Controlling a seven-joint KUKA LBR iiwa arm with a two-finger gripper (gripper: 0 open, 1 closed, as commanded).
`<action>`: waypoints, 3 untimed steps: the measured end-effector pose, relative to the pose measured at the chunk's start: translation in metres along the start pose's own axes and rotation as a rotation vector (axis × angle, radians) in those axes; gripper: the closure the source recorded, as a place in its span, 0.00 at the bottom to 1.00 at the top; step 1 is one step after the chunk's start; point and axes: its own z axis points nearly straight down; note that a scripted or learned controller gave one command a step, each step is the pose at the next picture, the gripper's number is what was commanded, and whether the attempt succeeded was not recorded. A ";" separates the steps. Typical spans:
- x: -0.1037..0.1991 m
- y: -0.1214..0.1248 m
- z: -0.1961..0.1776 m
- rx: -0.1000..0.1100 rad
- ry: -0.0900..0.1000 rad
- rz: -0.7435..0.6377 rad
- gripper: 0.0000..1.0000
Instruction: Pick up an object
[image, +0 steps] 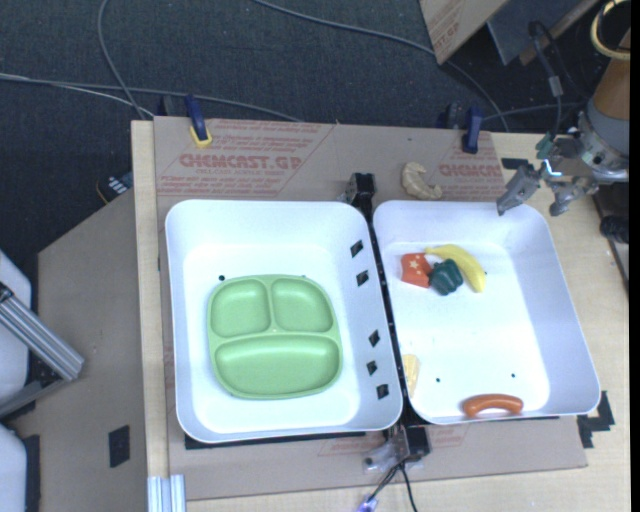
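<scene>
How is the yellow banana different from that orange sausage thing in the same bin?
The banana is yellow and lies near the right bin's far end, touching a green toy. The orange sausage is orange-red and lies alone at the near rim. The banana looks thicker. Both are curved, elongated toy foods lying flat.
</scene>
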 end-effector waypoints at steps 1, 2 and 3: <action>0.011 0.002 0.055 0.000 0.001 0.000 0.00; 0.006 0.003 0.117 0.000 0.000 0.000 0.00; 0.006 0.005 0.100 -0.008 -0.003 -0.001 1.00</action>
